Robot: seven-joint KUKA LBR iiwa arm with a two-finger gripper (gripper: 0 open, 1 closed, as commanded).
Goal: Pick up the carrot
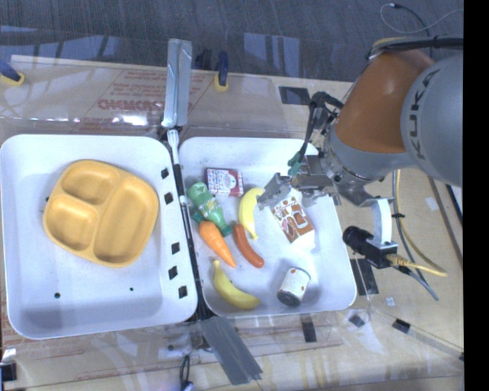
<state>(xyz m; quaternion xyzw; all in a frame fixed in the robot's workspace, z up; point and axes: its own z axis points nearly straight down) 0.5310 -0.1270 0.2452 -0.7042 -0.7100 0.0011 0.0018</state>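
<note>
In the camera view we find the carrot [215, 240] in the right bin [334, 287], left of its centre, its long axis on a diagonal: green top toward the upper left, orange tip toward the lower right. Beside it lie a red-orange pepper-like piece [248, 246], two bananas [248, 211] [231, 290], a small red box [224, 181], a carton [294, 218] and a can [293, 285]. The left bin [24, 300] holds one yellow divided plate [102, 211]. The gripper [289, 184] hovers over the carton, away from the carrot; we cannot tell its state.

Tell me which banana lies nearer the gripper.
The upper banana, upright beside the red sausage, is nearer the gripper. The other banana lies along the bin's front edge.
</note>
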